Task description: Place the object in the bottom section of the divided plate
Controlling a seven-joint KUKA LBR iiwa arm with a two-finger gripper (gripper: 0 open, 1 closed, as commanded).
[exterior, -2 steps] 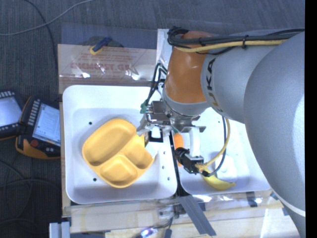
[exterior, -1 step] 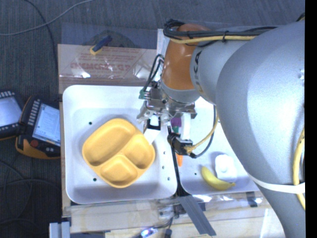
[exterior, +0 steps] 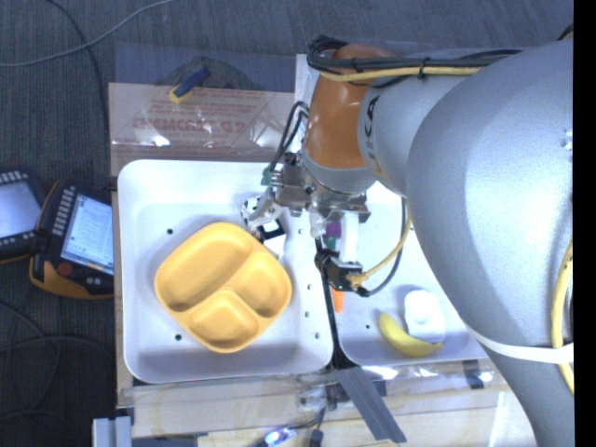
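Observation:
A yellow divided plate (exterior: 222, 287) lies in the left white bin (exterior: 140, 250), with one large section and two smaller ones. My gripper (exterior: 264, 215) hangs over the left bin, just past the plate's upper right rim and close to the wall between the bins. The wrist and cables hide what is under it. In the right bin (exterior: 372, 357) lie a yellow banana (exterior: 406, 339), a white object (exterior: 424, 311) touching it, and a small orange piece (exterior: 337, 299) near the dividing wall.
The big grey arm (exterior: 484, 184) covers most of the right bin. A black cable (exterior: 328, 315) hangs along the dividing wall. A clear bag (exterior: 196, 110) lies behind the left bin. A handheld pendant (exterior: 70, 240) rests on the floor at the left.

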